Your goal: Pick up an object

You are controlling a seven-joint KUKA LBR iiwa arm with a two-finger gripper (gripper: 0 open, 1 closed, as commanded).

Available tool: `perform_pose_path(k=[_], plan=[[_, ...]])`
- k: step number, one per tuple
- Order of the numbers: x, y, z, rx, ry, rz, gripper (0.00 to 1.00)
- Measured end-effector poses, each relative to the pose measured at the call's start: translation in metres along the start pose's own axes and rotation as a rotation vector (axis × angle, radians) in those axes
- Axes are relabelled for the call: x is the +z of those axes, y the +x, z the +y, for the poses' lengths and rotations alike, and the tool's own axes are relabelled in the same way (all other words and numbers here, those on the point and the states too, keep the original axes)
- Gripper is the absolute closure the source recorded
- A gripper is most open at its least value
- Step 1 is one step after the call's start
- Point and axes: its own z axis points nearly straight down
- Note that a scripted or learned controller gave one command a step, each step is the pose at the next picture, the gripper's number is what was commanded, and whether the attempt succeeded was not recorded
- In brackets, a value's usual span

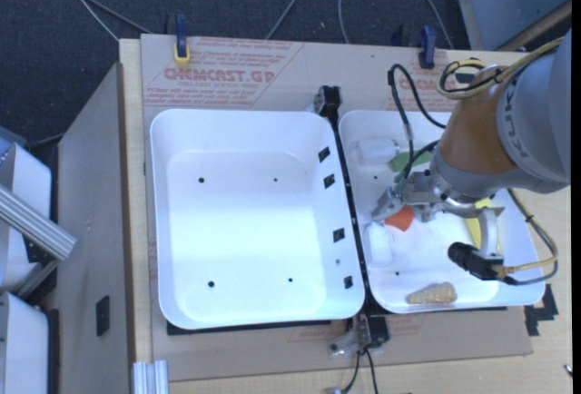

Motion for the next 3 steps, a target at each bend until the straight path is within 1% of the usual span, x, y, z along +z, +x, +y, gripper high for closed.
perform_pose_path(k=[1,2,3], plan=[[0.0,0.003,0.004,-0.001,-0.004,-0.001,0.0],[0.0,0.0,0.017,-0.001,-0.006,-0.002,0.0],[0.0,0.003,-0.006,0.0,0.0,0.0,0.0]])
